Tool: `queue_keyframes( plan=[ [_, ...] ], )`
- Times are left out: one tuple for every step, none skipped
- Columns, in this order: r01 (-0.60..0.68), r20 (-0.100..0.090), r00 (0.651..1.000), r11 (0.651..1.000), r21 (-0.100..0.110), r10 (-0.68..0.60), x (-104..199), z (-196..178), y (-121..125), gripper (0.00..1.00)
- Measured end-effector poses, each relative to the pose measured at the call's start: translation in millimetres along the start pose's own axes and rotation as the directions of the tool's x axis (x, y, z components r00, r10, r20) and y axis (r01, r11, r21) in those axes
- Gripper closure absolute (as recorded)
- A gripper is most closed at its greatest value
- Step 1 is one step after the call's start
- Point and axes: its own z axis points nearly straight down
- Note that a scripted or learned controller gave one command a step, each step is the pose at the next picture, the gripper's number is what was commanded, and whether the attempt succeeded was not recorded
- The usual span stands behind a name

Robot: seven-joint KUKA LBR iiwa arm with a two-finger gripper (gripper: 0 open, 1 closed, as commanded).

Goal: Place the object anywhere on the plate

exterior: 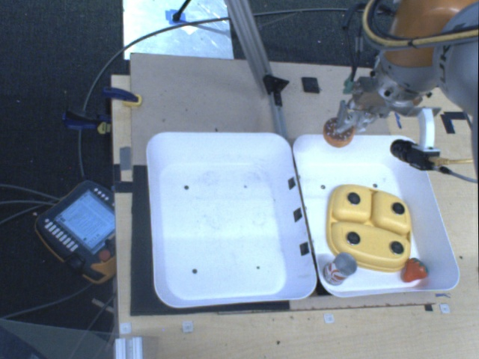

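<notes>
Right now the arm [430, 21] is reaching in over the far edge of the right bin [441, 234], with its gripper [346, 123] hanging just beyond the yellow plate [370, 226]. A small round brown object [337, 133], possibly a toy doughnut, is sitting right at the gripper's tip, over the far rim of the right bin. The gripper appears to be pinching it, though the slanted view is making the contact hard to confirm, so I cannot tell for sure whether it is closed on it or merely touching it from above. The object is staying well apart from the plate, on the plate's far side.

The plate itself is lying in the near half of the right bin, a divided yellow tray with dark spots in its compartments. Just beside the plate's near left corner a small grey and white can [340, 268] is resting against the bin wall. At the plate's near right corner a small red-orange item [414, 271] is lying in the bin's corner.

To the left of the plate, the left bin [161, 200] is sitting side by side with the right one on the desk [194, 96]. Farther left of the plate, off the desk, a handheld control pad [78, 226] is lying on the dark floor.
</notes>
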Motion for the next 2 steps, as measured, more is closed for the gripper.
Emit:
queue_keyframes(
  plan=[
    [0.001,-0.001,1.000,1.000,0.001,-0.001,55.2,-4.6,-6.5,1.00],
    [-0.001,0.000,1.000,1.000,0.001,0.001,99.0,9.4,-10.2,1.00]
  ],
)
